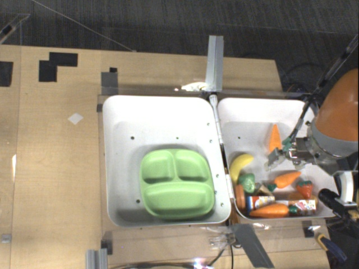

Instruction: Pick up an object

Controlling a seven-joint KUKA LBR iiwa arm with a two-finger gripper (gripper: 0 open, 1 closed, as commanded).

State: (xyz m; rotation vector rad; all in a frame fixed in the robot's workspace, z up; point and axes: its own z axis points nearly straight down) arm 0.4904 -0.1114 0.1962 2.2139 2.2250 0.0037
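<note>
The right bin (pixel 252 114) holds several toy foods. An orange carrot wedge (pixel 274 137) lies near its middle, and a yellow banana (pixel 241 163) sits by the left wall. Below the banana is a green broccoli piece (pixel 247 181). An orange carrot (pixel 287 179), a red strawberry (pixel 304 189), a labelled bottle (pixel 280 203) and another carrot (pixel 271 210) crowd the front. My gripper (pixel 279 154) hangs low in this bin, between the wedge and the carrot, just right of the banana. I see nothing held in it.
The left bin (pixel 129 122) holds a green divided plate (pixel 176 182) at its front right. A metal post (pixel 215 63) stands behind the wall between the two bins. My arm's orange band (pixel 339 114) overhangs the right bin's right edge.
</note>
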